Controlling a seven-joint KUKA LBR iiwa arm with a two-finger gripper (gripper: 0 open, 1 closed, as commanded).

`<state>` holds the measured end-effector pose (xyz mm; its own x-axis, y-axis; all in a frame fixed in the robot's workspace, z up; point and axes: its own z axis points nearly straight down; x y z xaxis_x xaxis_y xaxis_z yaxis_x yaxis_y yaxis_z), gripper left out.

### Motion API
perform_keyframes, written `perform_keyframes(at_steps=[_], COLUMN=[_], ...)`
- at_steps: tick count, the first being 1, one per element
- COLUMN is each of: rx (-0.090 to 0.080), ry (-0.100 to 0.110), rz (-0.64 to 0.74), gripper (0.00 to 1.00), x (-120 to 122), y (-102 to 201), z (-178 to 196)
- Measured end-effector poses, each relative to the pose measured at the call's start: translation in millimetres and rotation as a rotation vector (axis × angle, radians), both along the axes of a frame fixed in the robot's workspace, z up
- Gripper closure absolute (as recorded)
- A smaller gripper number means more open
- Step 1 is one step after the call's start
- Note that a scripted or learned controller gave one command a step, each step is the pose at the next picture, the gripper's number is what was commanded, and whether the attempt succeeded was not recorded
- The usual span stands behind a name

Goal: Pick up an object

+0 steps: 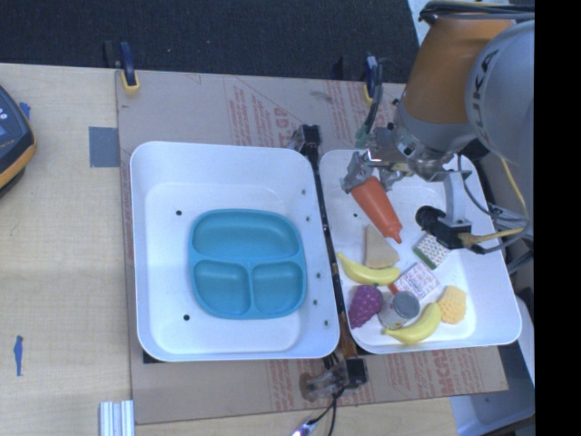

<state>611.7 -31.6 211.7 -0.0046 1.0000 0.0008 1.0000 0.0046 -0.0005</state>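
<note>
One carrot in claw

A robotics lab: a grey and orange robot arm over white bins clamped to a cardboard-covered wooden bench.

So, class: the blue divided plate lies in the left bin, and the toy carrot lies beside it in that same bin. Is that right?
Not quite. The blue divided plate does lie in the left bin, but the toy carrot is in the right bin, near its top end just under the pincer, as the camera view shows.
</note>
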Motion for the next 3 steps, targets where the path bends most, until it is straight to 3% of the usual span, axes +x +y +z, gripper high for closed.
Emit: perform_keyframes(at_steps=[1,2,3], rx=[0.0,-0.002,-0.002], ry=[0.003,0.005,0.003], rz=[0.002,0.001,0.002], gripper=[1.0,1.0,1.0], x=[0,-81,-65], y=[-1,39,83], z=[9,0,4])
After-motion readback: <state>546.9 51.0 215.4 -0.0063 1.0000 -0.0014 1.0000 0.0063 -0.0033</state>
